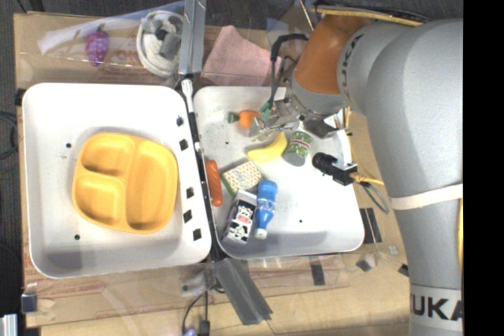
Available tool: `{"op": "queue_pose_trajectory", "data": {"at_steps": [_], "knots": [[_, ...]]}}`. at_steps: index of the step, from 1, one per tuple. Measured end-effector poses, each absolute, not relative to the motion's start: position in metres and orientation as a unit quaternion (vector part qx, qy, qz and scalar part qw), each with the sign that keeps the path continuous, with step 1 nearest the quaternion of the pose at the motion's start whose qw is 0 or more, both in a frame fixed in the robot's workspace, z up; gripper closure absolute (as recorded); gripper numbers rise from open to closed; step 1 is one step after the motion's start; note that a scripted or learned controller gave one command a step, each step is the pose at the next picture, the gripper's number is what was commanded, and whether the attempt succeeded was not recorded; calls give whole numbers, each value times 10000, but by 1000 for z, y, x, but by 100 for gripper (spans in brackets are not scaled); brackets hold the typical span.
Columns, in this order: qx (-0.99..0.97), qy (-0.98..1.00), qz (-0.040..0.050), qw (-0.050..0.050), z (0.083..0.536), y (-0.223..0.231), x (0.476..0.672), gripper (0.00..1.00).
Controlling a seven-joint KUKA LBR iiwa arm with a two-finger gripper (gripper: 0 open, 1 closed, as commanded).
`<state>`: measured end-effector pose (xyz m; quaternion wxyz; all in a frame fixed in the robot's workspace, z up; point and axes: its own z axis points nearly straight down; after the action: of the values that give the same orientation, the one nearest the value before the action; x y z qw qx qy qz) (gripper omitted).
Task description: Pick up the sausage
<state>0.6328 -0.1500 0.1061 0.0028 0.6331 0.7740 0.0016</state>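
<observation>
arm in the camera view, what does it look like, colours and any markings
The arm is bulky, rounded and smooth grey, with an orange band above the wrist. A thin pale ring crosses its lower segment, and white letters "KUKA" are marked near the base. Dark cables loop beside the wrist.

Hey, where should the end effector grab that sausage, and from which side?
Grip the sausage at its middle, coming from above, fingers closing across its narrow width. It lies flat and lengthwise against the right bin's left wall, so there is probably little room on that side.
</observation>
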Motion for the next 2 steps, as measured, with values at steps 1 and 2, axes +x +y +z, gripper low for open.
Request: {"op": "queue_pose_trajectory", "data": {"at_steps": [1, 2], "knots": [[5360, 8442, -14, -25, 159, -113, 634, 100], [4947, 8690, -16, -39, 172, -109, 589, 100]]}}
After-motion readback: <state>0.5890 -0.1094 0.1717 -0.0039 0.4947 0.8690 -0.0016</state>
